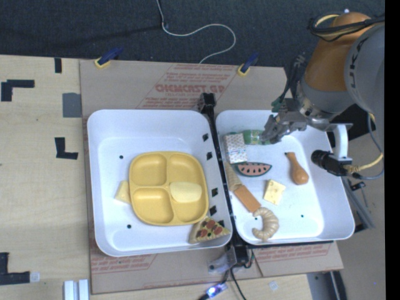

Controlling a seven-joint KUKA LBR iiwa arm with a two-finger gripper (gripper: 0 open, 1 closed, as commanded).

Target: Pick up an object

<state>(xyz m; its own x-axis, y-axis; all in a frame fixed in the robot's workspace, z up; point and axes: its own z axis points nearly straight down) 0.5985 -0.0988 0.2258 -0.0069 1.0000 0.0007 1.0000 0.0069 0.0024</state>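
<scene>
Green object (252,137) sits at the back left of the right bin (325,220), partly under the gripper (273,134); small, green with a pale patch, shape hard to read. Gripper is right over its right end, touching or nearly so. Can't tell if the claw is apart or together, and can't see anything clamped in it.

Right bin count, 7 items:
- 1 green object, as above
- 1 white speckled packet (235,147), flat, squarish, just left of it
- 1 watermelon slice (254,168), half-moon, red with dark seeds
- 1 drumstick (297,168), brown, glossy, bulb at the lower end
- 1 cheese wedge (274,192), yellow, blocky
- 1 orange stick (246,199), long and slim, lying diagonal, with a tan end running up toward the divider
- 1 croissant (265,223), tan, curved, ridged, at the front edge

Left bin (103,167) count, 4 items:
- 1 yellow plate (150,170), rounded square, four compartments, smooth plastic look
- 1 pale yellow lump (187,192), in the plate's lower right compartment
- 1 pale yellow wedge (122,192), touching the plate's left edge
- 1 pizza slice (209,230), triangular, red spots, in the front right corner

Both bins are shallow, white, smooth, with rounded corners, side by side on cardboard sheet (187,86). 2 clips on its back edge: yellow-blue clip (108,57) left, blue clip (249,62) right. 1 white cable (200,30) loops across dark cloth behind.
</scene>
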